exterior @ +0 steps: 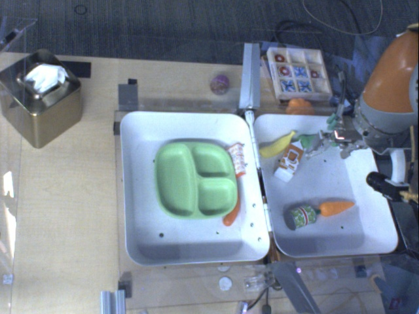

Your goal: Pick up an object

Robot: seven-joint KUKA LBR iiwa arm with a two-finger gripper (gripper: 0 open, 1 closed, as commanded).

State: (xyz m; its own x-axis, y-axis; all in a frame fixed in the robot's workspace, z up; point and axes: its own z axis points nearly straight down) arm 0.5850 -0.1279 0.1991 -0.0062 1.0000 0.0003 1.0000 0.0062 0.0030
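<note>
Two white bins sit side by side. My gripper (327, 138) hangs over the far edge of the right bin (373, 195) — whether it is open or shut, I cannot tell. Just beside it lie a banana (276, 144) and a small carton (289, 161). Nearer the front — a carrot (336, 207) touching a can (302, 216). The left bin (141, 195) holds a green divided plate (196, 178).

Right bin, upper left corner: a yellow banana (277, 144) lies flat, a small white-and-orange carton (289, 161) just below it; lower down, a green can (301, 216) touches a carrot (336, 208).
</note>
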